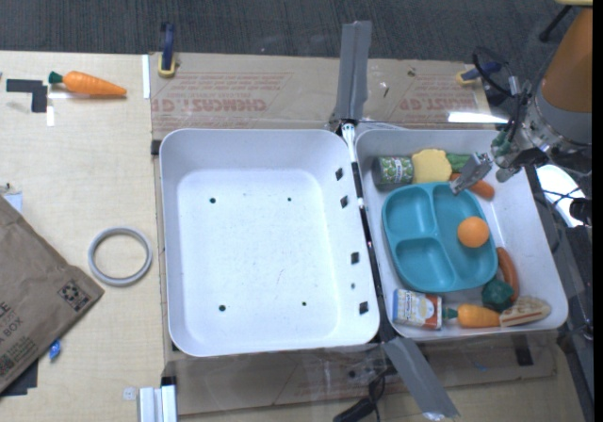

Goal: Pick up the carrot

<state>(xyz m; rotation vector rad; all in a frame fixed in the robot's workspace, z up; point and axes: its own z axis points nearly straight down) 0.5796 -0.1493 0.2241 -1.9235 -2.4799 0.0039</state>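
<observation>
The carrot (pixel 478 316) lies with its long axis crosswise along the right bin's (pixel 554 271) near wall, well toward the camera from the pincer (pixel 468 178), whose state cannot be determined.

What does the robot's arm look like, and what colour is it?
The arm comes in from the right. Its big rounded body is orange, with a grey part above it and a grey wrist below. Thin black cables loop around the wrist. At the tip sits a small silvery metal gripper with slim jaws.
</observation>
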